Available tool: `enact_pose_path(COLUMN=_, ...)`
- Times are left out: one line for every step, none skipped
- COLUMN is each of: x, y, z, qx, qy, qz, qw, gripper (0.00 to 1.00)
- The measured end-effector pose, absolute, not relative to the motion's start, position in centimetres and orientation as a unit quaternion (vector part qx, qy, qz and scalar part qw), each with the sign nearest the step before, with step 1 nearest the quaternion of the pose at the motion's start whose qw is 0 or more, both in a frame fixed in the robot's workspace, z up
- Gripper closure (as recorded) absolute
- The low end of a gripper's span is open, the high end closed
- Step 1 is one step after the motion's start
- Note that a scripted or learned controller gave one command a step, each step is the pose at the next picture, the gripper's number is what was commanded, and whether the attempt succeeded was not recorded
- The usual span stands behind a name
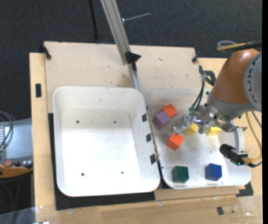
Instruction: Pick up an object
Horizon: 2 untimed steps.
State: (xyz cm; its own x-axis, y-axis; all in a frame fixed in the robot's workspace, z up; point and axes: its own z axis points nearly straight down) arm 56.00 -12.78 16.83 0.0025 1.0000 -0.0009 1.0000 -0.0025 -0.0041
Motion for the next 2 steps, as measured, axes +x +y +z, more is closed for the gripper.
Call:
enact_pose_path(x=56.3, y=-12.9, z=13.0, qx=-0.708, qy=-0.706, qz=-0.0013, qw=-0.001, gripper=0.0)
enact_pose_path(x=56.5, y=-13.0, z=14.4, qx=-0.71, qy=-0.704, qz=-0.004, qw=-0.003, gripper=1.0)
